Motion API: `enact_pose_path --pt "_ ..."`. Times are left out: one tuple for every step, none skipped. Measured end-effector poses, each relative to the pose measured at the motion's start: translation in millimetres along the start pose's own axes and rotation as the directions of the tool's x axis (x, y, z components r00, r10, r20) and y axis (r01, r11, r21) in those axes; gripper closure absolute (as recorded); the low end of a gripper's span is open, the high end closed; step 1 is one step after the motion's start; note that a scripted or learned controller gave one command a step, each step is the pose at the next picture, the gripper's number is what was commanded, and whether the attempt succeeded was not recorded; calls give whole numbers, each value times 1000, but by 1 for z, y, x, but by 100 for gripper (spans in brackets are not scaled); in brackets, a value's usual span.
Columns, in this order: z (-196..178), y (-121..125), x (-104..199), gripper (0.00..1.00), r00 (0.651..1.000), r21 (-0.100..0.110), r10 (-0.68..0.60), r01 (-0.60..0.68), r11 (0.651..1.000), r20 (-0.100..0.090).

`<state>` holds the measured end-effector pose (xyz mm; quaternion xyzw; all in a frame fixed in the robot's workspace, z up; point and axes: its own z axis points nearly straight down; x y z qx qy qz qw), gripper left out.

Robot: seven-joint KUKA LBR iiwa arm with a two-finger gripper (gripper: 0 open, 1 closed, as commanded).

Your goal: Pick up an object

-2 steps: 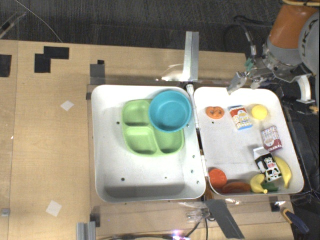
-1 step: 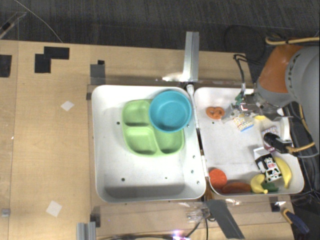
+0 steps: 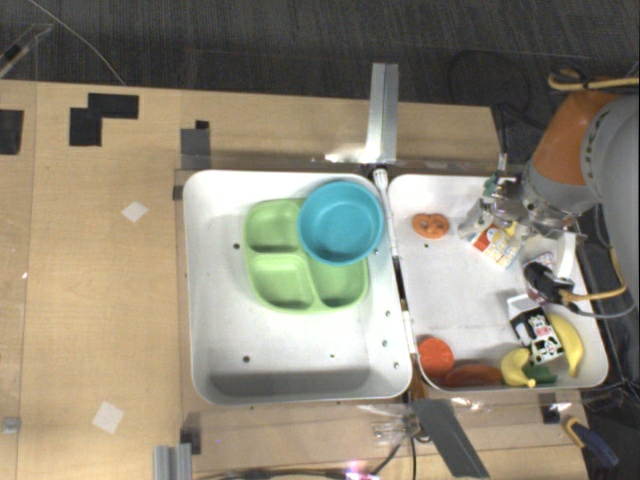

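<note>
My gripper [image 3: 497,211] hangs over the upper right part of the right bin [image 3: 455,298], at the end of the grey arm with its orange band [image 3: 562,143]. Directly below and touching its tip in the picture lies a small white and orange carton [image 3: 496,248]. Whether the carton is gripped cannot be made out. An orange round cookie-like piece [image 3: 431,226] lies to the left of the gripper.
The right bin's front holds an orange ball [image 3: 435,351], a reddish-brown piece [image 3: 475,374], a yellow lemon [image 3: 518,367], a banana [image 3: 571,341] and a black and white block [image 3: 538,332]. The left bin [image 3: 215,298] holds a green divided plate [image 3: 285,268] with a blue bowl [image 3: 341,221] on it.
</note>
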<state>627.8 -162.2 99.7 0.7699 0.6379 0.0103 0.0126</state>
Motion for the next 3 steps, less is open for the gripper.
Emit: enact_pose_path --pt "0 1 46 0 988 -2 154 -154 988 4" --pt "-2 -17 64 0 980 -5 200 -200 980 3" --pt "-2 -25 67 0 948 -7 318 -318 948 -1"
